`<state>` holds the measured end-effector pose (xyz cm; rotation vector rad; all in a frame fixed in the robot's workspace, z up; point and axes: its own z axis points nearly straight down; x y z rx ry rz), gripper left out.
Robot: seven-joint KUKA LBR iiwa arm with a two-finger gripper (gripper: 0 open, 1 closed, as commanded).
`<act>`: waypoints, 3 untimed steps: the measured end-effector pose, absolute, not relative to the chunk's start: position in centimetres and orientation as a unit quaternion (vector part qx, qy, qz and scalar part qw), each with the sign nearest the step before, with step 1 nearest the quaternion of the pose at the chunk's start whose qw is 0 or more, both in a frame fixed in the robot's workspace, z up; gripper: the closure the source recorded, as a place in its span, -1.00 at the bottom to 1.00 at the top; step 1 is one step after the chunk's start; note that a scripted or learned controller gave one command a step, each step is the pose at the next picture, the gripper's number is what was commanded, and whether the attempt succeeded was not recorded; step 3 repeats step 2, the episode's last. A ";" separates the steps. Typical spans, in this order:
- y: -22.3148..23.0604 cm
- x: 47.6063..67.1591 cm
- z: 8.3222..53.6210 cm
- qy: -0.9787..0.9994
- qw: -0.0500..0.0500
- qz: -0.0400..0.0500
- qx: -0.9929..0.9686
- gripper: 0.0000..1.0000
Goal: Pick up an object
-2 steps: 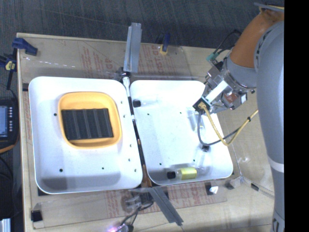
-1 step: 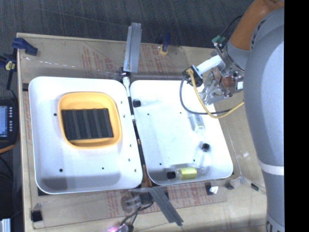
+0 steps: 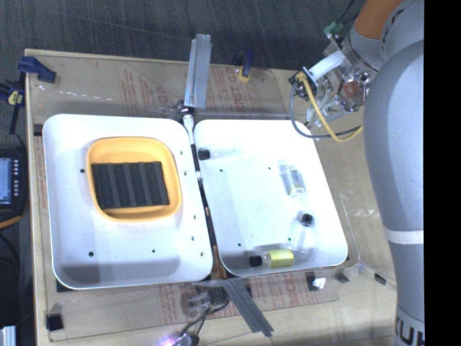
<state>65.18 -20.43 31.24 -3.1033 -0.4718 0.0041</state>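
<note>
My pincer (image 3: 333,92) sits up at the far right corner of the scene, above the counter (image 3: 108,74) and just beyond the back rim of the right shallow white bin (image 3: 245,200). It is tangled among a yellow looped cable (image 3: 317,125) and small fittings, and I cannot tell from here whether it is released or clenched. Nothing shows between its tips. My grey arm (image 3: 396,157) runs down the right side, with the orange band (image 3: 382,2) at the top.

The things I could pick lie in the right bin. A clear plastic vial (image 3: 292,179) rests right of the middle, lying roughly along the bin's depth. Near the right wall, lower down, a small clear bottle with a black cap (image 3: 302,229) lies tilted, cap toward the back. Along the front wall lies a yellow tube with a black cap (image 3: 274,258), on its side, cap pointing left. The bottle's lower end comes close to the tube; whether they touch I cannot tell. A small black knob (image 3: 204,153) sits at the back left corner of that bin.

The left shallow white bin (image 3: 72,251) carries an orange rounded tray with a dark ribbed insert (image 3: 133,177), set toward the back half. All of it lies well apart from my pincer.
</note>
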 end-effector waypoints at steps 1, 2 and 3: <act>-17.4 63.9 37.2 -0.105 0.001 0.000 -0.995 1.00; -20.2 65.1 29.0 -0.143 0.002 0.003 -0.990 1.00; -20.2 65.1 29.0 -0.143 0.002 0.003 -0.990 1.00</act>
